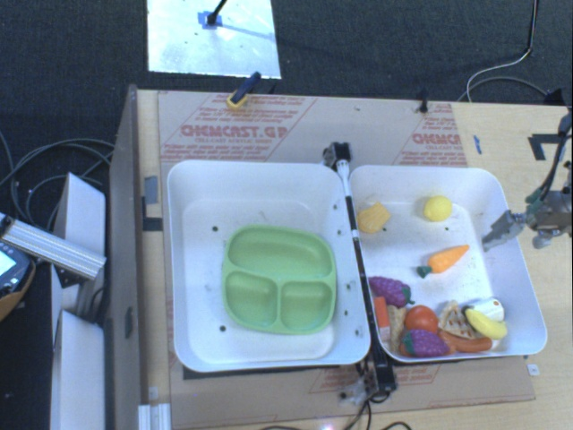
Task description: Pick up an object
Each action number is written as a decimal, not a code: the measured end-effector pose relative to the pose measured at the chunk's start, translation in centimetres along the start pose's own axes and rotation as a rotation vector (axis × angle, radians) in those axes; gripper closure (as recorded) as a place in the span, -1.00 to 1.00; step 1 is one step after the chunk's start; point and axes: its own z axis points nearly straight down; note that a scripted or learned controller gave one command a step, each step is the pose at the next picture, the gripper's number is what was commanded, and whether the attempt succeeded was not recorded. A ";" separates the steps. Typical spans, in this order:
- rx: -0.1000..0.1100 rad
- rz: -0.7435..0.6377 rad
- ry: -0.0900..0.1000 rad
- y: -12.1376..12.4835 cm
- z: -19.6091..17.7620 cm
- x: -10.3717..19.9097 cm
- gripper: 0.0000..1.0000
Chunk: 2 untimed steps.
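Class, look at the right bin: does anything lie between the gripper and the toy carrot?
Nothing visible does. The gripper sits at the right bin's right rim, and the carrot lies to its left with bare white floor between them. The yellow ball lies further back, off that line; the heap of toys lies nearer the front.

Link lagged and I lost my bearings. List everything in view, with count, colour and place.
bins: 2, white, side by side on the bench
divided plate: 1, green, left bin
lemon: 1, yellow, right bin, far side
yellow piece: 1, yellow-orange, right bin, near divider
carrot: 1, orange, right bin, centre
grapes: 2 bunches, purple, right bin, near side
tomato: 1, red, near side
banana: 1, yellow, near right corner
claw: 1, grey, over right bin's right rim
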 end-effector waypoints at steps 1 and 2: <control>0.004 0.000 0.001 7.7 13.0 -2.8 -1.00; 0.001 -0.001 0.001 7.8 19.9 -0.6 -1.00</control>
